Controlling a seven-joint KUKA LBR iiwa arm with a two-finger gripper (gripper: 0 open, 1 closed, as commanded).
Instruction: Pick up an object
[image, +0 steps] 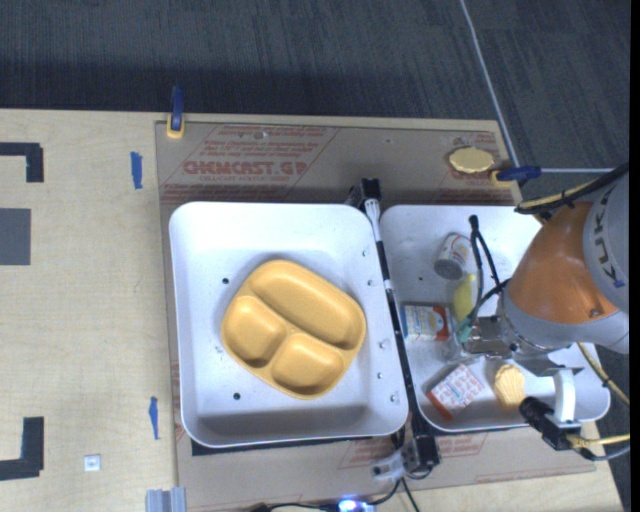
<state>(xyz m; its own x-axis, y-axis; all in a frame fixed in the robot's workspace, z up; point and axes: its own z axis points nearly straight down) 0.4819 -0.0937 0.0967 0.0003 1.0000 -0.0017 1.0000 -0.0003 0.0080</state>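
The right bin (420, 232) holds several small items. A grey-capped little jar (451, 258) lies toward the back, with a yellow-green oblong thing (463, 294) just in front of it. A small white packet (424, 320) lies beside the bin's left wall. A red-and-white box (457, 390) and a pale yellow ridged piece (509, 383) lie near the front. My gripper (482, 336) reaches down into the middle of this bin, between the oblong thing and the box, under the orange-banded wrist (560, 275).
The left bin (200, 300) holds a large yellow three-compartment tray (292, 326). A white part (585, 396) lies at the right bin's front right corner. Black cables (478, 250) hang over the right bin. A yellow disc (471, 160) rests on the board behind it.
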